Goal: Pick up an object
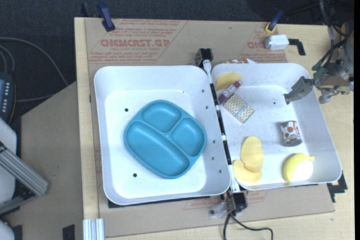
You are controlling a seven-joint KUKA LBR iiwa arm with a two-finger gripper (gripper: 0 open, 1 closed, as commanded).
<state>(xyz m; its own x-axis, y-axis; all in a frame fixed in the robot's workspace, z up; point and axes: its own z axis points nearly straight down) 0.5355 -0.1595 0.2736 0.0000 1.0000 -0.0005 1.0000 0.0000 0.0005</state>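
My gripper (310, 93) hangs over the upper right part of the right bin (315, 174), open, with nothing between its fingers. One dark finger (295, 90) points down and left. Below it lies a small can with a red print (289, 133). A yellow lemon-like toy (297, 167) rests in the bin's near right corner. Two yellow pieces (251, 158) lie at the near left. A speckled packet (238, 108), a dark red marker-like stick (229, 91) and another yellow piece (226, 80) sit at the far left.
The left bin (112, 93) holds a blue divided plate (163, 138). A black clamp strip (216, 115) runs between the bins. A small white box (277, 41) and blue clips (105, 16) sit on the cardboard behind the bins.
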